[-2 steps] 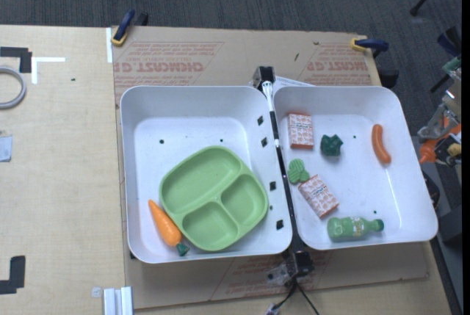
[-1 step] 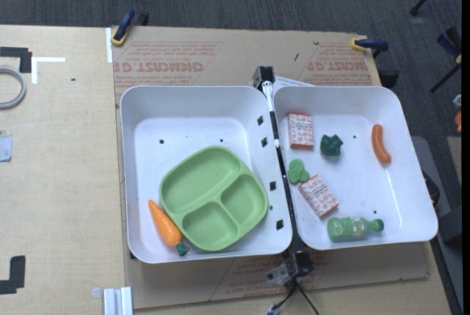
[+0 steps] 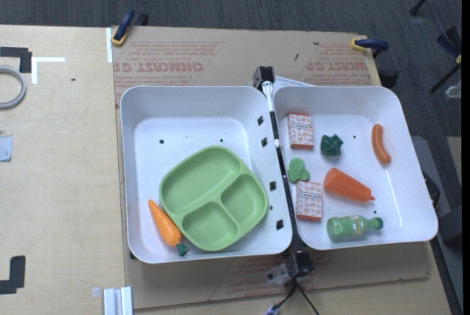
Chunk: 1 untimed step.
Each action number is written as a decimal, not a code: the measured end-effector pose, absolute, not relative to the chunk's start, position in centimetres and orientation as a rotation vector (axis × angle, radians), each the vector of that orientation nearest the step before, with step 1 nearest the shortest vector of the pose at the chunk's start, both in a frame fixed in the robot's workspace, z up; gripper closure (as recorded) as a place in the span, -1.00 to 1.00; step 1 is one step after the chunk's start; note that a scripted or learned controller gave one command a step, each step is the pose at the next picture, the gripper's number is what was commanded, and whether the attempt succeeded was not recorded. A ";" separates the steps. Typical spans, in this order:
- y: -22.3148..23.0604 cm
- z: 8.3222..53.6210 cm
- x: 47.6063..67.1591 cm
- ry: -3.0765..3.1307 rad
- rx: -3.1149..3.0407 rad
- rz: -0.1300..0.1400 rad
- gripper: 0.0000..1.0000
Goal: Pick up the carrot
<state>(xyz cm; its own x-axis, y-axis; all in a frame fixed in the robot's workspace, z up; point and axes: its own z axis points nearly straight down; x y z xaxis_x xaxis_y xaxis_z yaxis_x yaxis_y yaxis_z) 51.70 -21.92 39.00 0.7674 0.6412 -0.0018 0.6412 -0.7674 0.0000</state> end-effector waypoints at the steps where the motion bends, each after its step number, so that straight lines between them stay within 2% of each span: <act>1: -19.2 26.0 53.6 1.185 2.911 -0.003 -1.00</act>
